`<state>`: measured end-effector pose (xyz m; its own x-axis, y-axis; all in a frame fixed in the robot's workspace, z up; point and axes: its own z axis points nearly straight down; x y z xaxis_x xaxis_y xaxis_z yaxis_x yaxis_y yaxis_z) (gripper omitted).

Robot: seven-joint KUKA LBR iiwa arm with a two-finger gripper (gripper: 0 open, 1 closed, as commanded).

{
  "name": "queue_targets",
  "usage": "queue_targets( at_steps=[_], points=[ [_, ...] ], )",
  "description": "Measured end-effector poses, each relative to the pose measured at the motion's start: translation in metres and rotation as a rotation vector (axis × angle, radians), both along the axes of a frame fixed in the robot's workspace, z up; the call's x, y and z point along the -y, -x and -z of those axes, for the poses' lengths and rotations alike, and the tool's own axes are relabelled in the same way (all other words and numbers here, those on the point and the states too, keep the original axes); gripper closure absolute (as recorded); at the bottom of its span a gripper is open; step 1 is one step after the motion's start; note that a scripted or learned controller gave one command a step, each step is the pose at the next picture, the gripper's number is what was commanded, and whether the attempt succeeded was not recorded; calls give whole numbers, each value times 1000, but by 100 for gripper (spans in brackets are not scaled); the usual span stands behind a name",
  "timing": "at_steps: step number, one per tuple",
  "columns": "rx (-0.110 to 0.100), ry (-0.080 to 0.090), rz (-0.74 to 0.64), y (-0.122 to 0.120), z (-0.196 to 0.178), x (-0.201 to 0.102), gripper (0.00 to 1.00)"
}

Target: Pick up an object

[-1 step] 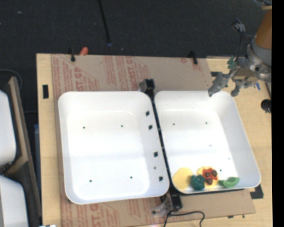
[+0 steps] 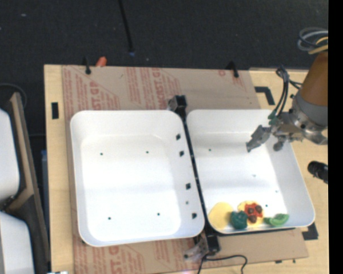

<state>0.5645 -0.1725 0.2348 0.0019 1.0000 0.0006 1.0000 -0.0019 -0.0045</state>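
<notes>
Several small objects lie along the near edge of the right bin: a pale yellow disc, a dark green lump, a red and orange piece and a light green piece. My gripper hangs over the far right part of that bin, well above and behind the objects. Its two grey fingers are spread apart and nothing sits between them.
The left bin sits beside the right one, with a black divider strip between them. Both rest on a brown board on the bench. A black cable runs across the dark floor behind.
</notes>
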Motion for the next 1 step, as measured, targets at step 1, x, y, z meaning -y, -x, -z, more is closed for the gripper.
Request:
queue_targets(
  at_steps=[1],
  points=[
    [4, 1, 2, 53, 2, 17, 0]
  ],
)
